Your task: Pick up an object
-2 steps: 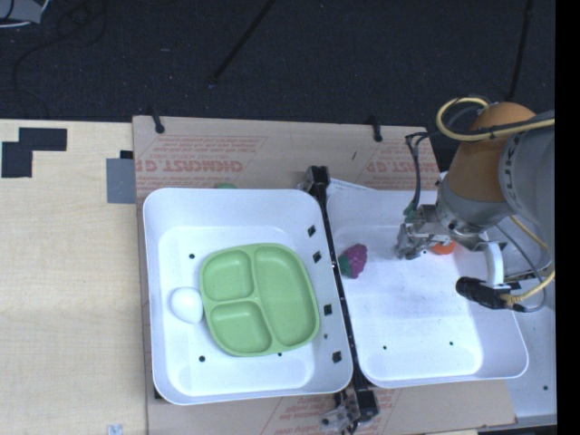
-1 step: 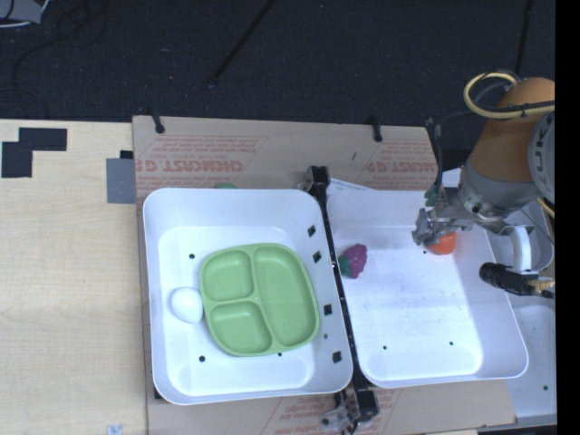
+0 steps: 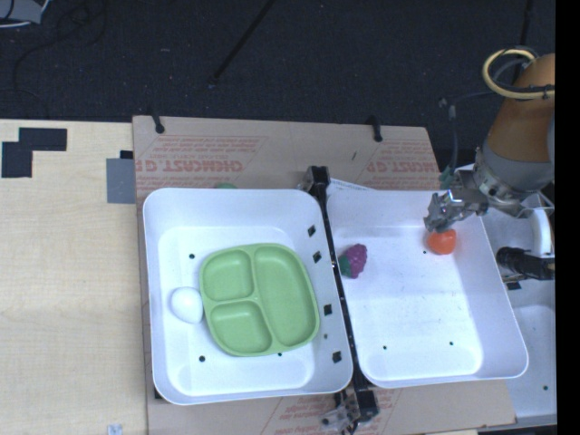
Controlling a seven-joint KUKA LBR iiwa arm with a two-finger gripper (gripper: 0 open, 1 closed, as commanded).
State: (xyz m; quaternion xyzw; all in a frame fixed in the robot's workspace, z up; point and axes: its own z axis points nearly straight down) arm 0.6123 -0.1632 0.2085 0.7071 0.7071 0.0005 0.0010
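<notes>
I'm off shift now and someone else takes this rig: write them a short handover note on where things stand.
Hand: low over the far right part of the right bin, directly above the small orange-red object; whether it is open or shut cannot be told from this view. Nothing is seen held.
Objects: the orange-red object lies on the right bin's floor near the far wall; a purple object lies near that bin's left wall. The left bin has a green divided tray with a white egg-like object beside its left edge.
Done: approach to the orange-red object.
Left: grasp and lift.
</notes>
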